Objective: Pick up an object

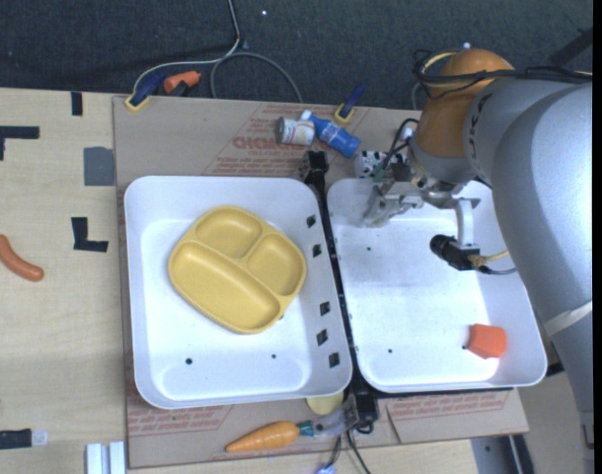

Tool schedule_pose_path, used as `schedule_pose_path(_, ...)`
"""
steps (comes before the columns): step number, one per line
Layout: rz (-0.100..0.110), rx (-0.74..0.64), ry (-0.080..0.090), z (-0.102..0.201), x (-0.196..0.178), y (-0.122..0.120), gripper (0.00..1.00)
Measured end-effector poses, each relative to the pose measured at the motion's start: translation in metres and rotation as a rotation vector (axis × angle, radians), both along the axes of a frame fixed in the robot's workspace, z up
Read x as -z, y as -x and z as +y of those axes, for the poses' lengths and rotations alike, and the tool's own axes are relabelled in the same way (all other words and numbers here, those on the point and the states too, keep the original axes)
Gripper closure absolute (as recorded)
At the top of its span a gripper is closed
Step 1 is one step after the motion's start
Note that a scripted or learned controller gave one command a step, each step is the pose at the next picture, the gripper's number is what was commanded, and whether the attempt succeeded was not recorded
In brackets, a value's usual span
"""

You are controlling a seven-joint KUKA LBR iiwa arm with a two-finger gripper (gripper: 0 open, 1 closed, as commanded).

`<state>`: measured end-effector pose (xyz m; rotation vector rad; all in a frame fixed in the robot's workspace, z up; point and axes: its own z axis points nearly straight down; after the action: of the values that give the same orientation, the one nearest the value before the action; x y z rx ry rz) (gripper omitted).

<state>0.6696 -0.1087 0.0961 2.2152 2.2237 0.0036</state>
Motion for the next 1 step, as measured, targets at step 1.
schedule_pose_path(1,0.001,0.000,0.000,-0.0001,0.0008,0.0003,0.00)
